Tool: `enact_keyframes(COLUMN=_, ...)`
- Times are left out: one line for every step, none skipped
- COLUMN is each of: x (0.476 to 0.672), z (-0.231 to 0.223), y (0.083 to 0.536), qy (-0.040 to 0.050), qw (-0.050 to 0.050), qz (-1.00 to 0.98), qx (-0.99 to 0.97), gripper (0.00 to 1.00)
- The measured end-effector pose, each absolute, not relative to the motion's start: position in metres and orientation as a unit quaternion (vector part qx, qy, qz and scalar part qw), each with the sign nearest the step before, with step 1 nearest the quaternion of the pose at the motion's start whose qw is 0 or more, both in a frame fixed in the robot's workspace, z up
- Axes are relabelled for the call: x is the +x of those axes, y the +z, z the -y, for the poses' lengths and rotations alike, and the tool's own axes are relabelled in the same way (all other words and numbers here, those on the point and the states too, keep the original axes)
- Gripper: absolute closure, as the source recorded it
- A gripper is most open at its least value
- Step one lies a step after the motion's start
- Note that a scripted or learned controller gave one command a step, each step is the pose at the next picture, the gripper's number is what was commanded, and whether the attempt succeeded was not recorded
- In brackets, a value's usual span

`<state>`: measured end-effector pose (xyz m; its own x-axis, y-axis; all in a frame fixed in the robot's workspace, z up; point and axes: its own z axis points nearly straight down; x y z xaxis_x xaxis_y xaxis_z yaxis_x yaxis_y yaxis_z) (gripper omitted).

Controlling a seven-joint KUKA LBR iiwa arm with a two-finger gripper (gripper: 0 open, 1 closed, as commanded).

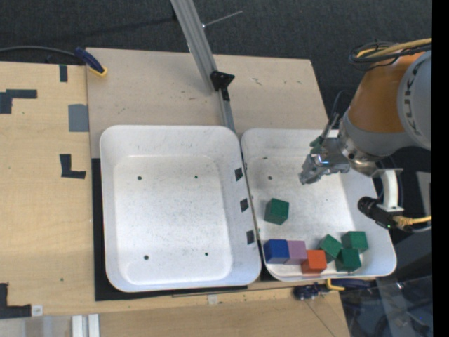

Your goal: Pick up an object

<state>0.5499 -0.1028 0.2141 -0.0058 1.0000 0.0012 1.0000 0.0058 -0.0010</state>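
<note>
My gripper (309, 175) hangs over the right bin (295, 146), in its upper middle part, pointing down and to the left. Nothing shows between its fingers. A dark green cube (276, 210) lies alone below and left of the gripper, apart from it. Along the bin's near edge sit a blue cube (276, 250), a pale purple cube (297, 250), an orange cube (315, 260) and three green cubes (346, 249) packed close together.
The left bin (112, 188) stands beside the right one, sharing a raised rim. A grey metal pole (198, 44) slants across the bench behind the bins. The arm's orange band (382, 111) looms at the right.
</note>
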Motion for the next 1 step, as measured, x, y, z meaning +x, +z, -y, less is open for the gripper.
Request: enact_keyframes(x=0.5587, z=0.0505, y=0.2074, qy=0.0003, qw=0.001, qz=0.709, qx=-0.705, gripper=1.00)
